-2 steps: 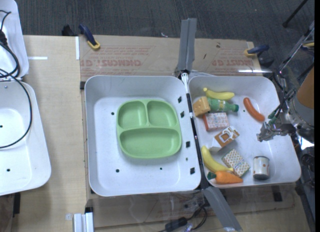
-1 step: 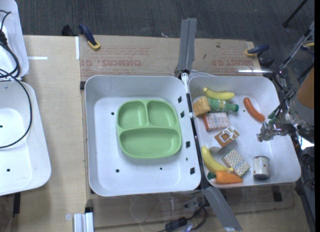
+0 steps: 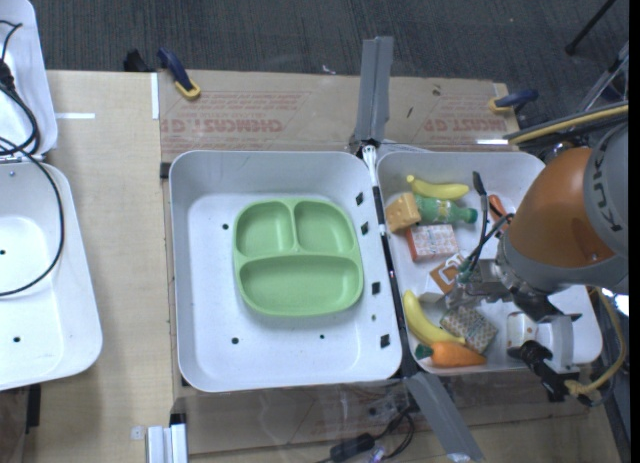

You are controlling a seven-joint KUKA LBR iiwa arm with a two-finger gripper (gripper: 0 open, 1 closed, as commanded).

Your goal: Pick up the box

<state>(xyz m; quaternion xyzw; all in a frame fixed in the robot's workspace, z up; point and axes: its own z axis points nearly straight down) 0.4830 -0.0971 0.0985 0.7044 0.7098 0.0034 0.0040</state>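
The box (image 3: 433, 242), a small flat carton with a pink and white printed face, lies in the upper middle of the right bin (image 3: 520, 166). My gripper (image 3: 465, 294) is low in that bin, just below and to the right of the box and apart from it. It hangs over a small orange and white item (image 3: 446, 275) and a grey speckled block (image 3: 469, 329). The arm's orange band (image 3: 555, 219) covers the bin's right side.
The right bin also holds a banana (image 3: 438, 188), a green bottle (image 3: 449, 213), a tan wedge (image 3: 402, 213), a second banana (image 3: 424, 320) and a carrot (image 3: 456, 354). A green divided plate (image 3: 297, 256) sits in the left bin (image 3: 200, 281).
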